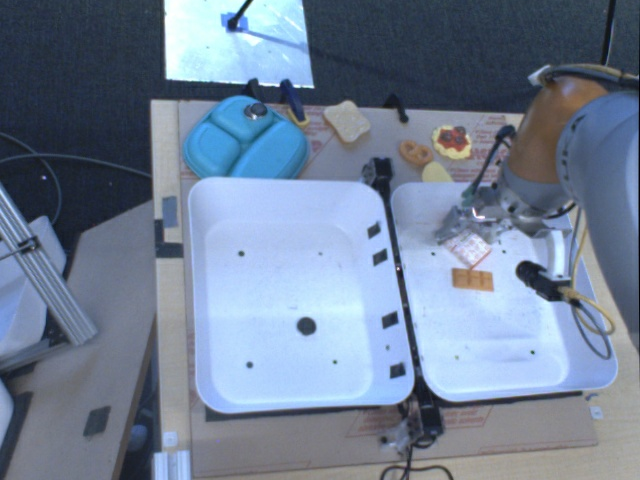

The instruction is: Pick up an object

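Note:
In the right bin [500, 363] an orange waffle-like cracker [472, 280] lies flat near the middle. Just above it rests a pale checkered piece [472, 251]. My gripper [456, 228] hangs low over the bin's upper part, its tip right at the upper left edge of the checkered piece; whether it touches is unclear. The grey arm with its orange band [555, 118] comes in from the upper right. A small dark round object [306, 325] sits in the left bin [250, 368].
Behind the bins lie a blue divided plate [245, 143], a toast slice [347, 121], a small pretzel-like piece [416, 151], a toy tart [452, 141] and a yellow piece [436, 173]. A black cable plug [540, 280] hangs over the right bin's right side.

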{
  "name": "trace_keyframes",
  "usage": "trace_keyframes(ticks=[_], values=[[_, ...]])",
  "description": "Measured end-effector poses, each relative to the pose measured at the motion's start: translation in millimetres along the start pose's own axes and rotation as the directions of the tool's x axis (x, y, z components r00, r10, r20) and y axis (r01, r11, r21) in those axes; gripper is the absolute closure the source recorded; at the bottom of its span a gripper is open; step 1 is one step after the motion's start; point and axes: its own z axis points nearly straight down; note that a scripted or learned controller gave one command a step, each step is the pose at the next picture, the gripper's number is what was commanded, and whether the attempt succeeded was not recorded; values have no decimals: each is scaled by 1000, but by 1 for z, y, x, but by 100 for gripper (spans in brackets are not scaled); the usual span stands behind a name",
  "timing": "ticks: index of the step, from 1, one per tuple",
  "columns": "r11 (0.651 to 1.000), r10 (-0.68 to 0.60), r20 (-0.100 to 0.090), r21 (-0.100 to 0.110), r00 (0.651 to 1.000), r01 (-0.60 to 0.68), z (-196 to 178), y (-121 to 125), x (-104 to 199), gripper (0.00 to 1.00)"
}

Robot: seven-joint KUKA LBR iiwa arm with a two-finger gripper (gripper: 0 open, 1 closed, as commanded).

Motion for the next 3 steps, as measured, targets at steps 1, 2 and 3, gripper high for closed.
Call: trace_keyframes(ticks=[1, 2, 3], values=[[1000, 10, 3, -3, 1000, -10, -3, -90, -51, 0], [1000, 5, 7, -9, 1000, -5, -15, -86, -50, 100], [1000, -3, 0, 0, 1000, 3, 0, -25, 5, 100]])
